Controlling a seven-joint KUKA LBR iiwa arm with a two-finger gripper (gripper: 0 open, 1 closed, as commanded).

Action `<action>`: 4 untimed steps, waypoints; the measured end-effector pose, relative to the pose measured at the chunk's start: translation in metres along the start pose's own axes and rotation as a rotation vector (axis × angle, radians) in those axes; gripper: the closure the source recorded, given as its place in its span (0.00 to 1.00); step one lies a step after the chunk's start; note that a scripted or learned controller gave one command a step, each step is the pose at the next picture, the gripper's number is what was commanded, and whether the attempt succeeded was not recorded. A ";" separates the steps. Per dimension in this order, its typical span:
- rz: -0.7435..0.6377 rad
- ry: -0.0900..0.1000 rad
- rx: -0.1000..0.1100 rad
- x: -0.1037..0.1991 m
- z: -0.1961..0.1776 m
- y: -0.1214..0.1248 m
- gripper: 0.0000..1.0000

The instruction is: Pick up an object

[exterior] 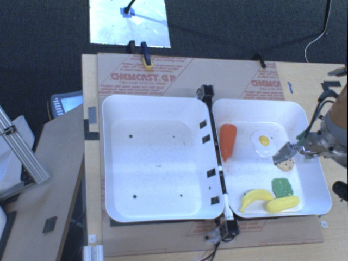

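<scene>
The right bin (304, 118) holds several toy foods. An orange carrot (227, 140) lies by its left wall, and a fried egg (263, 142) sits to the right of the carrot. Along the front edge are a green piece (281, 186), a yellow banana (254, 198) and another long yellow piece (283, 203). A tan cookie (286, 165) lies near the right side. My gripper (285, 154) hangs low right over the cookie's upper edge and partly covers it. I see nothing lifted off the bin floor.
The left bin (157, 156) lies beside the right one, with a black-clipped divider (215, 162) between them. The arm (333, 140) reaches in over the right bin's right rim. A cable (318, 39) hangs at the top right.
</scene>
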State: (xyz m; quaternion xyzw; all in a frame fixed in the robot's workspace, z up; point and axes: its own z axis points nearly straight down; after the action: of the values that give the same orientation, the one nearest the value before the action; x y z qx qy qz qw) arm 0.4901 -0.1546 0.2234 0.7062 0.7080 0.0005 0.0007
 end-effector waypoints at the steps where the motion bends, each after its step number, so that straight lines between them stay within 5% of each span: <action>1: -0.004 -0.002 -0.013 0.026 -0.108 -0.001 0.00; 3: -0.008 0.001 -0.014 0.133 -0.318 0.004 0.00; 4: -0.006 0.000 -0.006 0.130 -0.324 0.004 1.00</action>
State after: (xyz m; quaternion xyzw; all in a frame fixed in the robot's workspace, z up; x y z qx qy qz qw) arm 0.4934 -0.0248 0.5469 0.7041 0.7101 0.0025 0.0028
